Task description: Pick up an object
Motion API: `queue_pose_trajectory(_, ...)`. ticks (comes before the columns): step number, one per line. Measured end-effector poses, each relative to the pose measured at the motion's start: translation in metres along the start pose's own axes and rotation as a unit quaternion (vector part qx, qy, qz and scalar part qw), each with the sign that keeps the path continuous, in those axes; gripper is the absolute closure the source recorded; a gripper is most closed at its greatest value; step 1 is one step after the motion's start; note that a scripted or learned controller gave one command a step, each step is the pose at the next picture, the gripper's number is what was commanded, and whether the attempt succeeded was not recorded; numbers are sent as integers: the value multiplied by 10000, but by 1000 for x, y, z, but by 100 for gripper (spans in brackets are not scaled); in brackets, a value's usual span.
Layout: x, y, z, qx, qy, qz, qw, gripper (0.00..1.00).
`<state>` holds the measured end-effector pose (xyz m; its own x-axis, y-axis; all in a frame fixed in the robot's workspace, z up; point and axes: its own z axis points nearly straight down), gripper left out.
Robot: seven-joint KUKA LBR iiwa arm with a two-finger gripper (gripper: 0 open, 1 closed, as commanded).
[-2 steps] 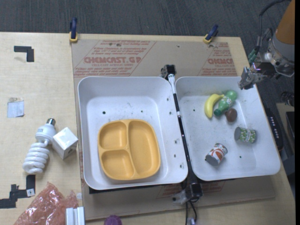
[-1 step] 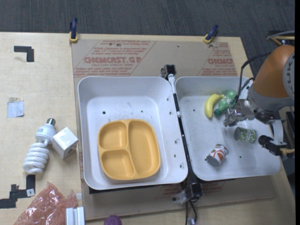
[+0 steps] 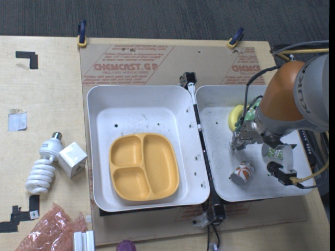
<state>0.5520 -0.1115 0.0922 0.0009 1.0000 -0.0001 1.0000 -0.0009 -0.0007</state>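
Note:
In the right bin (image 3: 220, 187), a yellow rounded object (image 3: 235, 118) lies near the middle, partly covered by the arm. A small red, white and grey object (image 3: 242, 172) rests near the bin's front. A white and green item (image 3: 274, 152) peeks out under the arm at the right. My gripper (image 3: 239, 141) hangs low over the bin floor, just in front of the yellow object and behind the red and white one. The grey arm with its orange band (image 3: 282, 90) hides the bin's right part.
The left bin (image 3: 99, 140) holds a yellow divided plate (image 3: 144, 166). Outside it, on the bench at the left, lie a spiral light bulb (image 3: 43, 167), a white cube (image 3: 73, 159) and a pink mesh bag (image 3: 49, 229). Cables (image 3: 293, 179) run along the right bin's edge.

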Motion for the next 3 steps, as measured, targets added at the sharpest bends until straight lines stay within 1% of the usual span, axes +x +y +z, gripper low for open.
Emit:
queue_pose_trajectory(1, -12, -35, 0, -3, 1, 6, 10000, 0)
queue_pose_trajectory(2, 16, -75, 0, -2, 2, 10, 10000, 0)
queue_pose_trajectory(3, 15, -73, -10, -17, -1, 19, 10000, 100)
